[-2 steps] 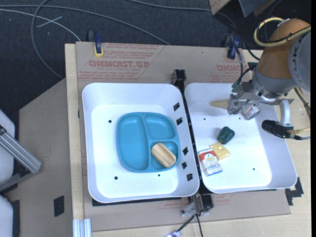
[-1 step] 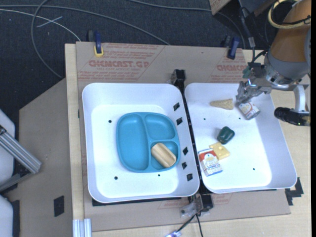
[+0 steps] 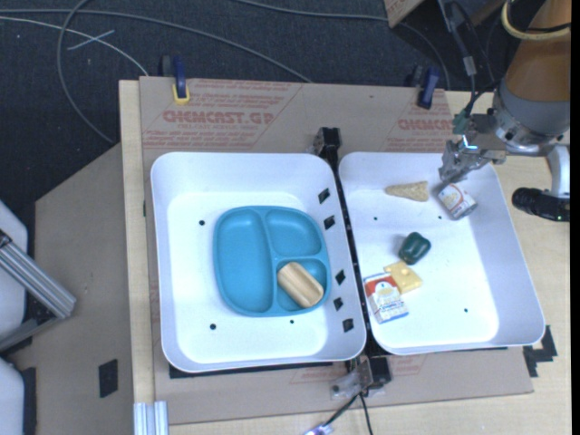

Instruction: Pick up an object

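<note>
While arm reaches in from right, gripper (image 3: 456,172) hangs over far part of right bin (image 3: 507,270), just above small clear packet (image 3: 456,201); finger spread cannot be told, nothing seen between them. Beige wedge (image 3: 408,190) lies just left of packet. Dark green lump (image 3: 415,246), yellow block (image 3: 403,276), red-and-white carton (image 3: 386,298) sit nearer bin's left side. Left bin (image 3: 181,243) holds blue divided plate (image 3: 263,252), tan roll (image 3: 300,283) in its near-right compartment.
</note>
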Robot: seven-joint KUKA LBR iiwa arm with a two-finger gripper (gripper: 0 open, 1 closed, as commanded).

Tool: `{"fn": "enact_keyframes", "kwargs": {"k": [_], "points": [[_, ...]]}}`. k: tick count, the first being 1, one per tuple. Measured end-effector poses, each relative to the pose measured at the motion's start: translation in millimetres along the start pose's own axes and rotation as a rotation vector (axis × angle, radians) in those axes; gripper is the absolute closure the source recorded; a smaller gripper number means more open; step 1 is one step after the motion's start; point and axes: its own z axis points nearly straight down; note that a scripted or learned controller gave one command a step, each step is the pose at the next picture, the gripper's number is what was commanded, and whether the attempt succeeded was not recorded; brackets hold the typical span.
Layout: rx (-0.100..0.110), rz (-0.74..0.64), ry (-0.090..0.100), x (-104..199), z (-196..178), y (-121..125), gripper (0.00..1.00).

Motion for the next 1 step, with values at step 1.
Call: {"fn": "enact_keyframes", "kwargs": {"k": [1], "points": [[0.007, -0.002, 0.002, 52.9, 10.7, -10.4, 1.00]]}}
